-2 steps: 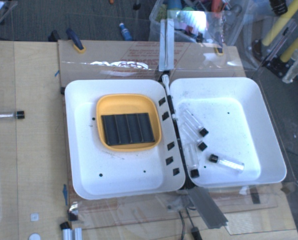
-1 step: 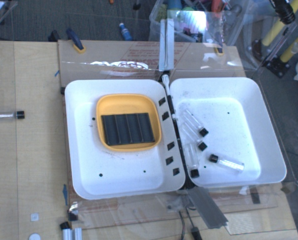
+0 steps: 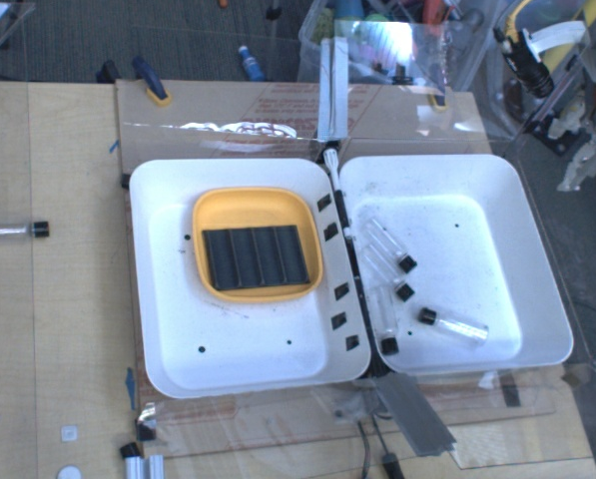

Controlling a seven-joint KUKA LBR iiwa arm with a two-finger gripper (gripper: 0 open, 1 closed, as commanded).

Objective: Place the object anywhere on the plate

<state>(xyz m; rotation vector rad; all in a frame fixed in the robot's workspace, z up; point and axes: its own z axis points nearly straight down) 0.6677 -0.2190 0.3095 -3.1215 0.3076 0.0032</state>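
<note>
A yellow rounded-square plate (image 3: 257,202) rests in the upper middle of the left white bin (image 3: 173,317). A dark grey ridged slab (image 3: 256,255) lies flat on the plate and covers most of its floor. In the right white bin (image 3: 502,228), several clear tubes with black caps lie loose near the left wall. One tube (image 3: 388,244) lies slanted near the top, and another (image 3: 455,325) lies apart toward the bin's lower middle.
Small black clips (image 3: 335,262) line the seam between the two bins. Cardboard (image 3: 278,108) lies behind the bins, with a clear box of clutter (image 3: 397,18) beyond it. Cables and equipment (image 3: 557,48) crowd the far right corner. A grey flap (image 3: 414,414) sticks out below the bins.
</note>
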